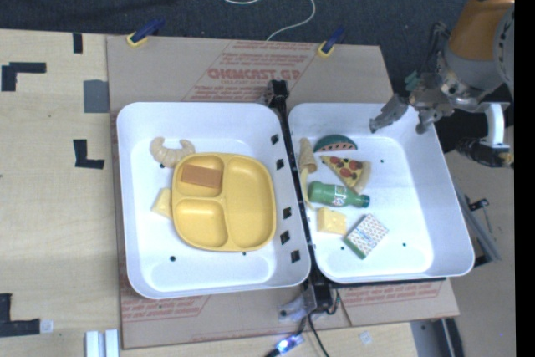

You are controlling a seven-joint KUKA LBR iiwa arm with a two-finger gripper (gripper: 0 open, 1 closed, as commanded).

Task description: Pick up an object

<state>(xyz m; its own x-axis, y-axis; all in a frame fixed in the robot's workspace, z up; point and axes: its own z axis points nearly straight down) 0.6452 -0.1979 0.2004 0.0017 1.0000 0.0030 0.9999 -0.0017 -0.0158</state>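
The right bin (435, 180) holds a watermelon slice (334, 144), a pizza slice (348, 170), an ice cream cone (307, 156), a green bottle (336, 195), a yellow cheese block (332, 221) and a patterned box (366, 235). My gripper (401, 123) hovers over the bin's far right corner, above and to the right of the watermelon slice. Its two fingers are spread open with nothing between them.
The left bin (138, 146) holds a yellow divided plate (238, 213) with a brown toast (201, 175) in one compartment. A croissant (170, 150) and a cheese wedge (161, 201) lie beside the plate. A white cable (267, 0) runs behind the bins.
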